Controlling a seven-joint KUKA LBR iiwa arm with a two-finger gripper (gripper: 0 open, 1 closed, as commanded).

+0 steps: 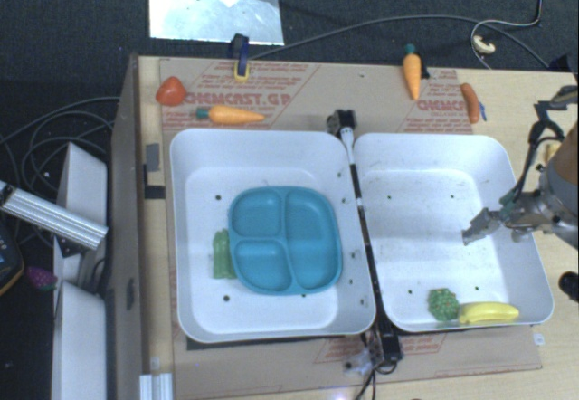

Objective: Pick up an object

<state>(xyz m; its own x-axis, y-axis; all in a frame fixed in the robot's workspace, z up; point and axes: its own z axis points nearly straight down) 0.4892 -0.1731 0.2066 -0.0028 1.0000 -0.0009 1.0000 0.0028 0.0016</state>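
In the right bin (425,143) a green broccoli piece (442,303) and a yellow banana (489,312) lie side by side against the front wall. My gripper (496,231) hangs over the right side of this bin, above and behind the banana, well apart from both. It looks open with nothing between its fingers. In the left bin (262,140) a blue divided plate (285,240) lies flat, with a green oblong piece (221,255) touching its left edge.
Toy carrots (231,116) (412,74) (470,102) and a red tomato (170,90) lie on the cardboard behind the bins. A black divider (355,199) runs between the bins. Cables trail at the left and back.
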